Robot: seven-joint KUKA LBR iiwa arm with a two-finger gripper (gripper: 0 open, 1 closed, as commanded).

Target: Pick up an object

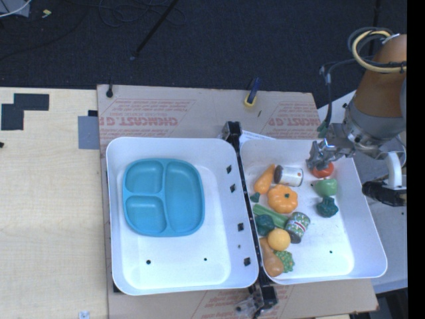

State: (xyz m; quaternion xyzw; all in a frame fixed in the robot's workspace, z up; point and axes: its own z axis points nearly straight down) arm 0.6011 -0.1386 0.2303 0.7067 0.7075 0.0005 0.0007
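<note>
The right bin (358, 244) holds several toy foods: an orange carrot (265, 179), a small white can (289, 175), an orange pumpkin (283, 199), a green vegetable (265, 216), a striped can (297, 225), a yellow lemon (279, 239) and a green broccoli piece (327, 207). A red tomato (323, 170) lies near the bin's far right side beside a green pepper (326, 187). My gripper (321, 157) hangs right over the red tomato, its dark fingers low near it. Whether anything sits between them is hidden.
The left bin (133, 258) carries a blue divided plate (163, 197). A black divider clip strip (242, 198) runs between the bins. Cardboard (166, 115) lies under both. A yellow and blue clamp (252, 93) sits on the cardboard's far edge.
</note>
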